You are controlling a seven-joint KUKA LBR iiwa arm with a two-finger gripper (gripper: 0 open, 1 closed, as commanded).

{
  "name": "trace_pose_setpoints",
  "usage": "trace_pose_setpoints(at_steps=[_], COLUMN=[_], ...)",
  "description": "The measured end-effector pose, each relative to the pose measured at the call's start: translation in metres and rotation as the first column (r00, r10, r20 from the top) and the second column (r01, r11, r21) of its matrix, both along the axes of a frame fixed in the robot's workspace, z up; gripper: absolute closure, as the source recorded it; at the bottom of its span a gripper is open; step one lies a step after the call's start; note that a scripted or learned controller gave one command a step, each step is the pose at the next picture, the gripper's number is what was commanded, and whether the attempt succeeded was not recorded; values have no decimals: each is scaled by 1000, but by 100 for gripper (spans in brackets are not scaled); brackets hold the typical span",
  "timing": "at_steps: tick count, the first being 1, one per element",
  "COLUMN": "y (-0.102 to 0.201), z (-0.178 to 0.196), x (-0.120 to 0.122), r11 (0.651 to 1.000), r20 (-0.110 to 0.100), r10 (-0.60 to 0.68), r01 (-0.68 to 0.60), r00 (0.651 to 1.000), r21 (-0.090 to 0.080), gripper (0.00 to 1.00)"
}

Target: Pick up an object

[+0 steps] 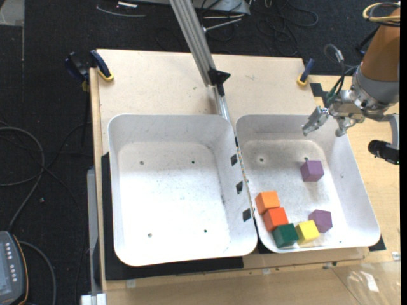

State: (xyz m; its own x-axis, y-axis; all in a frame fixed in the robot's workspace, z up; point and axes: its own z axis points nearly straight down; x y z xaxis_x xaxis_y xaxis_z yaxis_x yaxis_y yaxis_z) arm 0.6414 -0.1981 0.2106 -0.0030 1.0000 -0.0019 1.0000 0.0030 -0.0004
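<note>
counter (pixel 159 84): tan board, blue-yellow clamps at corners, metal pole slanting across – clear of the work area.
left bin (pixel 127 138): bare white.
right bin (pixel 353 183): holds all blocks; sloped wall near front cluster.
arm (pixel 381 62): at far-right rim.
hand (pixel 327 122): fingers spread wide, nothing between, above far rim.
purple block (pixel 311 170): alone, nearest – best pick; drop straight, straddle flat sides.
front cluster (pixel 286 224): orange, green, yellow, purple packed tight – avoid.

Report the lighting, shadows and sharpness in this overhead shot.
Camera view: even, soft light; the two white bins read bright without blown glare, their speckles still visible. The blocks, such as the purple one, cast only faint shadows. The hand looks slightly soft beside the crisp bin rims. The floor around the bench is dark.
</note>
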Motion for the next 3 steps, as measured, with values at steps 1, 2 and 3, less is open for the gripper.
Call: trace_pose_setpoints(at_steps=[1, 2, 3], y=[-12, -16, -21], z=[113, -68, -9], x=[-67, 0, -34], r11=[1000, 1000, 1000], r20=[9, -6, 4], r10=[-4, 1, -4], r01=[4, -1, 4], r00=[1000, 1000, 1000], r21=[-2, 3, 0], gripper=[0, 0, 0])
